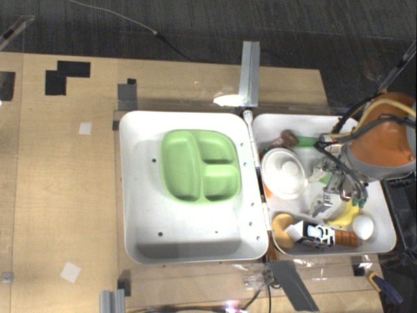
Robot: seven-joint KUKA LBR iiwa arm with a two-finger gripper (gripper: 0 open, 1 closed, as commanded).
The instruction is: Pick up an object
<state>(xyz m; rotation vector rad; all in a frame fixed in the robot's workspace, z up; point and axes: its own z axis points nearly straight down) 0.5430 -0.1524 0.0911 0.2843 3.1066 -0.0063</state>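
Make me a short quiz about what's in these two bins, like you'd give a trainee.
1. True or false: the green tray lies in the left bin.
2. Which bin is the gripper over? A) left B) right
3. Fill in: the white bowl sits in the ____ bin.

Key: 1 true. 2 B; the arm reaches in from the right and the gripper hangs among the clutter there, near a yellow item and a white ball. 3 right.
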